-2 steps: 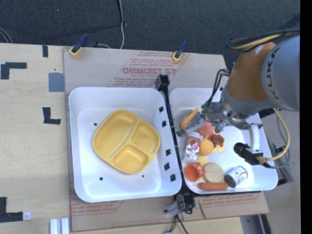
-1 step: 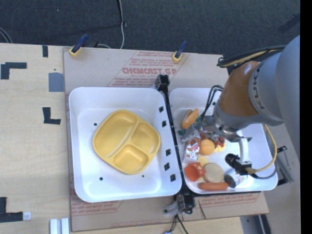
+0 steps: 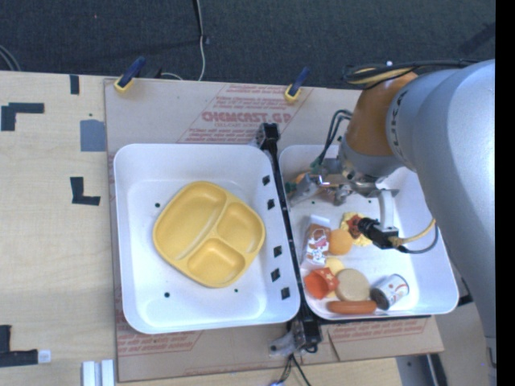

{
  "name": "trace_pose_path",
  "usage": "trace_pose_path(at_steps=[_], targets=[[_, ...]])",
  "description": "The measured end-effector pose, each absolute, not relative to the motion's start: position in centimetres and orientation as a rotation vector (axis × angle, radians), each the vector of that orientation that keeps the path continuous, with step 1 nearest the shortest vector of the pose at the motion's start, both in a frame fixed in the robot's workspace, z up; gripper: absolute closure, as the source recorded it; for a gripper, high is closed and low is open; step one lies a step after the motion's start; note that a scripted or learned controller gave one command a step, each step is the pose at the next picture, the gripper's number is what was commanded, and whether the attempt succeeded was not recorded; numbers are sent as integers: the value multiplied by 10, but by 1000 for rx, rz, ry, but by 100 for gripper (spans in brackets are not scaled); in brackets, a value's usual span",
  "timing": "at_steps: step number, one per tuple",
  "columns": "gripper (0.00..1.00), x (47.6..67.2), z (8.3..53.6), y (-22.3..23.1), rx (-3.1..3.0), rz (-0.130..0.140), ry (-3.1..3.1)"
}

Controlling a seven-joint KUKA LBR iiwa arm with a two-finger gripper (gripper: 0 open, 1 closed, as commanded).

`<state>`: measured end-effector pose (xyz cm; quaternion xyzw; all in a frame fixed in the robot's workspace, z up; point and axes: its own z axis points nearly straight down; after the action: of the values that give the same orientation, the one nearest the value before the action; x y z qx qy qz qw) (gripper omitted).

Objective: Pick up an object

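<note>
My gripper (image 3: 322, 185) hangs low over the back left part of the right bin (image 3: 426, 207), below the grey arm with its orange band (image 3: 372, 123). In front of it lie several small toy foods: a red-and-white packet (image 3: 316, 244), an orange ball (image 3: 339, 243), a yellow piece (image 3: 352, 221), a red cup (image 3: 319, 284), a tan round bun (image 3: 352, 283), a sausage (image 3: 352, 305) and a small can (image 3: 391, 289). The gripper stands just behind the packet, apart from it. I see nothing held in it.
A yellow divided plate (image 3: 209, 233) lies in the left bin (image 3: 133, 215). A black divider (image 3: 278, 215) runs between the bins. Two clamps (image 3: 129, 77) (image 3: 296, 85) sit at the cardboard's back edge. The arm covers the right bin's right side.
</note>
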<state>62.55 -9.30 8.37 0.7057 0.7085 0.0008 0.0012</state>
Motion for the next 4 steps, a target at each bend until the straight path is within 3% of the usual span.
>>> trace_pose_path(at_steps=[1,2,4], targets=[[0,664,81,-97,2237,-22,2231],[0,667,83,-99,2225,-8,2226],[0,667,83,-96,2223,-11,2223]])
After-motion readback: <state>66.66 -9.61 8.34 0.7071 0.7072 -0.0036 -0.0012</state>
